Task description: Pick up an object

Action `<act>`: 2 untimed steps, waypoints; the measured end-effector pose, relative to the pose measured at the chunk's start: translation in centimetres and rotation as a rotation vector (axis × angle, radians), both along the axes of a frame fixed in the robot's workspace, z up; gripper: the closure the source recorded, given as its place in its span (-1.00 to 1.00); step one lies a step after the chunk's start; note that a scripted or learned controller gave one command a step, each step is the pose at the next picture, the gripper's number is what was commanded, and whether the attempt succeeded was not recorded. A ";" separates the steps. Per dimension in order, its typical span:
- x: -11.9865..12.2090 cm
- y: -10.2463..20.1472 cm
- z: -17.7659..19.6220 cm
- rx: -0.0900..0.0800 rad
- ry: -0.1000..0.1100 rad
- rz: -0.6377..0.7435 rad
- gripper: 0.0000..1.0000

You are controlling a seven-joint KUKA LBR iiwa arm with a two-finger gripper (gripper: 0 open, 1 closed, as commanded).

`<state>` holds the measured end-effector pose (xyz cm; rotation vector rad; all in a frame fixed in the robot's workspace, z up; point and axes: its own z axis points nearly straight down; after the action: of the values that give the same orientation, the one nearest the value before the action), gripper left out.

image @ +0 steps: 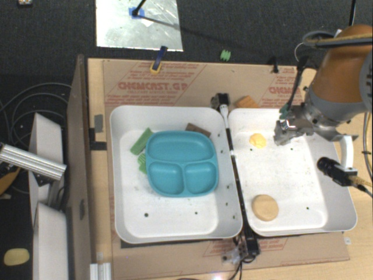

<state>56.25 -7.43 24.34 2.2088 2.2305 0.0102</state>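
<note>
In the right bin (303,174) a small yellow object (257,140) lies near the far left corner, and a round tan disc (265,207) rests near the front left. My gripper (284,134) hangs over the far part of that bin, just right of the yellow object and apart from it. In the left bin (131,214) a blue divided tray (181,163) covers the middle. Green pieces (140,142) stick out from under its left side, and a brown block (198,129) shows behind it.
An orange-tan block (246,102) lies on the cardboard behind the bins. A blue and yellow clamp (157,62) sits at the board's far edge, with a shiny sheet (140,16) beyond it. Cables and white hardware stand at the left.
</note>
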 end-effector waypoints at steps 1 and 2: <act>0.0 -0.4 -0.5 -0.002 0.004 -0.007 -1.00; 4.2 -2.6 -11.4 -0.004 0.008 -0.009 -1.00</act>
<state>60.46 -10.03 12.97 2.2210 2.2224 -0.0024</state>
